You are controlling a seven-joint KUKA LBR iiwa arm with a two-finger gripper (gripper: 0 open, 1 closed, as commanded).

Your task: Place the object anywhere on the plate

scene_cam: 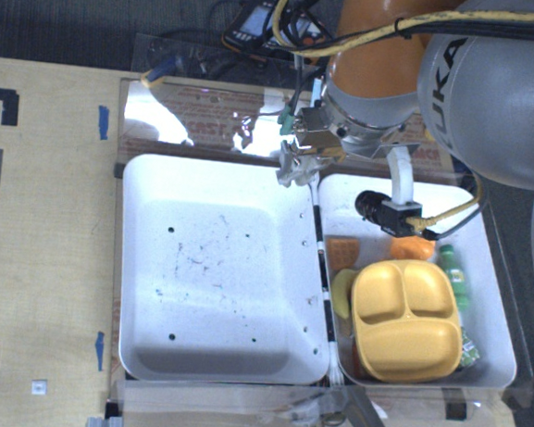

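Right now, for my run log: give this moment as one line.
arm: over bins' far edge | claw: above divider, nothing seen held | plate: yellow, right bin, atop items | left bin: white | placement: not done

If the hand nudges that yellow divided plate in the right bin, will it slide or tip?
The yellow plate looks like stiff moulded plastic, probably light. It lies partly on other items, so it may rock or tip rather than slide flat. Its glossy surface is probably slippery.

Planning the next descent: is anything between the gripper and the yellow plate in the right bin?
Nothing visible blocks it. The gripper sits at the far end of the divider between the bins; the yellow plate lies face-up in the right bin, its compartments bare, with an orange piece and green items beside it.
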